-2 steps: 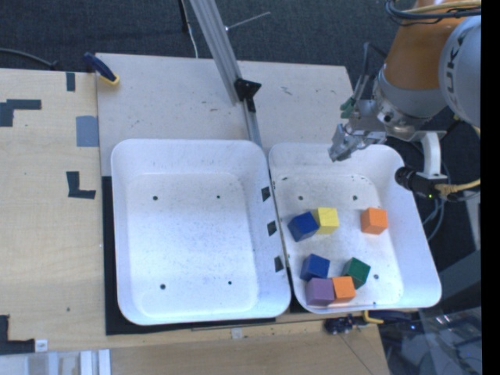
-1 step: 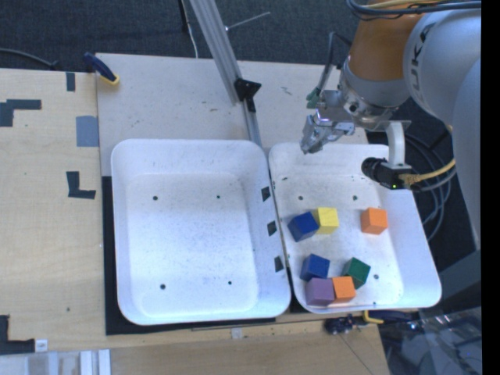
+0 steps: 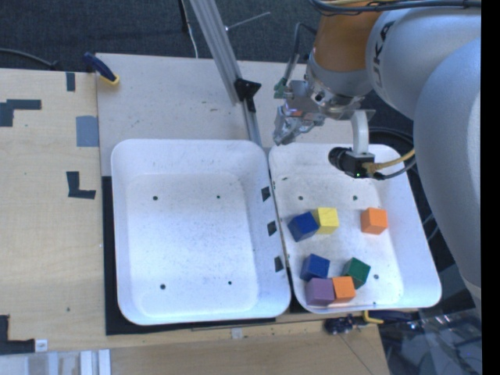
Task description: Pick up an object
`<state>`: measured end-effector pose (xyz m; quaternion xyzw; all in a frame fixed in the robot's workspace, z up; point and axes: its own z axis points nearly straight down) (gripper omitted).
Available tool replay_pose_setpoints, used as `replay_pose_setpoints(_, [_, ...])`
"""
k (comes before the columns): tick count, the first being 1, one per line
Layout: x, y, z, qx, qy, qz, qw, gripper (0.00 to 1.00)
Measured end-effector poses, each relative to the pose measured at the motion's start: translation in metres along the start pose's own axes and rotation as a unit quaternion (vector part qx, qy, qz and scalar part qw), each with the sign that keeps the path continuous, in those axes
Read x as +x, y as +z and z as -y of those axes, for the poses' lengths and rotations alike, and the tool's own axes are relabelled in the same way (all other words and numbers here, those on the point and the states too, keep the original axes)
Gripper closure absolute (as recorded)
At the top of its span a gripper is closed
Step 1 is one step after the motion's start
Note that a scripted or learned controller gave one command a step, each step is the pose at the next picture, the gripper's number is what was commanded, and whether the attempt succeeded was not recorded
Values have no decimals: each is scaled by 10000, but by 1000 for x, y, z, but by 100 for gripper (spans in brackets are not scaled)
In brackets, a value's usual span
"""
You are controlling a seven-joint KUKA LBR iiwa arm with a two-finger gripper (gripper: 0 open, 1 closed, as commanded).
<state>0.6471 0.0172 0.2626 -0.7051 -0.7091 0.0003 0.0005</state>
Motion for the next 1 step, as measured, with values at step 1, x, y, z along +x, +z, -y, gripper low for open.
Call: replay_pose_setpoints(1, [50, 23, -9, 12, -1, 0, 10000, 100])
